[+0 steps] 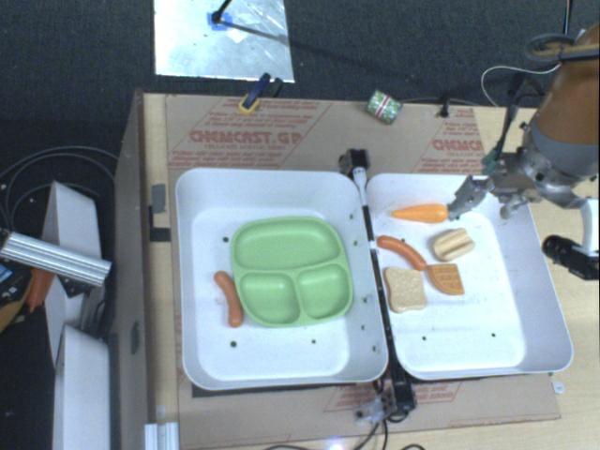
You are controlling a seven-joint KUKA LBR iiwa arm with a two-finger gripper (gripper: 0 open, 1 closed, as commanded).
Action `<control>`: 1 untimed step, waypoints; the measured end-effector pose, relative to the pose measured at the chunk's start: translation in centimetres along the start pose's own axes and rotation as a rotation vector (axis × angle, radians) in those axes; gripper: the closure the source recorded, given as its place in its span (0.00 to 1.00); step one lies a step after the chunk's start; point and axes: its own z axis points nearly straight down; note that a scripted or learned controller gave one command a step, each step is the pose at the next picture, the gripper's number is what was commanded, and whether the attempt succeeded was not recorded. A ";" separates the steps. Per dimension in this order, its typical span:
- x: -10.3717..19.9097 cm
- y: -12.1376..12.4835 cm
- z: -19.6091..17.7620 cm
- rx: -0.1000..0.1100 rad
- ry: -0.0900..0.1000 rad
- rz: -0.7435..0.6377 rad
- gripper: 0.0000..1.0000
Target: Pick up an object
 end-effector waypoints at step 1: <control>-2.9 -2.2 17.6 0.000 -0.001 0.002 0.00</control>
